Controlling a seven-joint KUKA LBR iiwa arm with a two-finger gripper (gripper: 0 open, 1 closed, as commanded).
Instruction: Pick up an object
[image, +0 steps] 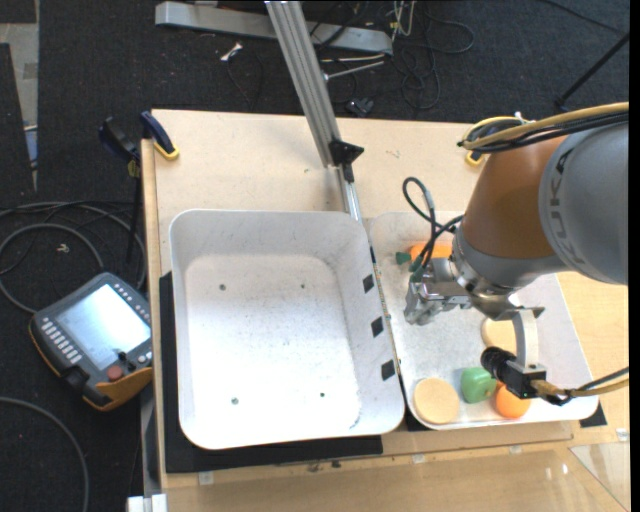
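**Arm hovering low in the right bin, nothing lifted yet**

The arm (545, 215) is reaching over the right bin (575, 330), and its end effector (425, 300) is sitting low near that bin's left wall. The metal parts there are showing, but whether they are spread or closed is not something the view is letting me tell, and no object is showing between them. So, as I judge it, the pick is not yet made: the grasp and the lift are both remaining.

The candidates are lying in the right bin. A round tan disc (436, 399) is resting at the near edge, with a green block (476, 381) just beside it and an orange ball (511, 402) next to that, partly behind a black fitting on the arm. Another orange piece (433, 250) is peeking out at the far side, close to the end effector and mostly hidden by the arm. The left bin (270, 320) is lying alongside on the bench (250, 160).
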